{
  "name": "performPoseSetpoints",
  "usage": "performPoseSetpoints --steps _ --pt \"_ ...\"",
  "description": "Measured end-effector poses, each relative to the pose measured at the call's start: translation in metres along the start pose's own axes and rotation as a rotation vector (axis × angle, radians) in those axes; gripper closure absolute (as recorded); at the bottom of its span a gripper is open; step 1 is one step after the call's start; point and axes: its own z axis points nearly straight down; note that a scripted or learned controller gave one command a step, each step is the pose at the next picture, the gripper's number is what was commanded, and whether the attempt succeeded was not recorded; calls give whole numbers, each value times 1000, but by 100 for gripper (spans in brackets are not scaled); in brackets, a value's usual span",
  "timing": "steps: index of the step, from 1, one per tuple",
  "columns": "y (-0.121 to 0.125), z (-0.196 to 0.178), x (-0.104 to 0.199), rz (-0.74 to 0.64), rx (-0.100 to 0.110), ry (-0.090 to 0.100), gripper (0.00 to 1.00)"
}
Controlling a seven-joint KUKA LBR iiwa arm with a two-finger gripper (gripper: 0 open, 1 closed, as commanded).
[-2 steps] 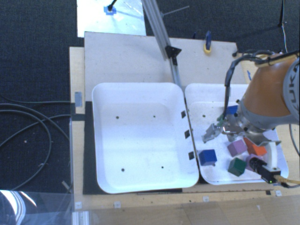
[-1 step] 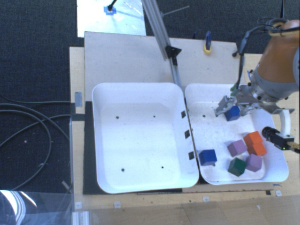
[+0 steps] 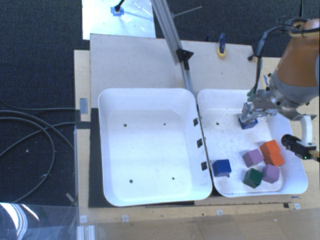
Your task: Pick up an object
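The big white left bin (image 3: 150, 149) has lots of open room. In the white right bin (image 3: 220, 104), blocks crowd the near corner: orange cube (image 3: 272, 152), two purple cubes (image 3: 253, 157), green cube (image 3: 253, 177), blue cube (image 3: 221, 167).

No text, label, brand, number or sign can be read anywhere in the camera view: not on the blocks, the bins, the arm or the tabletop.
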Motion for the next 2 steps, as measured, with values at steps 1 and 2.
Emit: performPoseSetpoints --steps 1,2 --pt "-38 54 34 4 12 5 100" --pt "-74 129 -9 14 13 1 100"
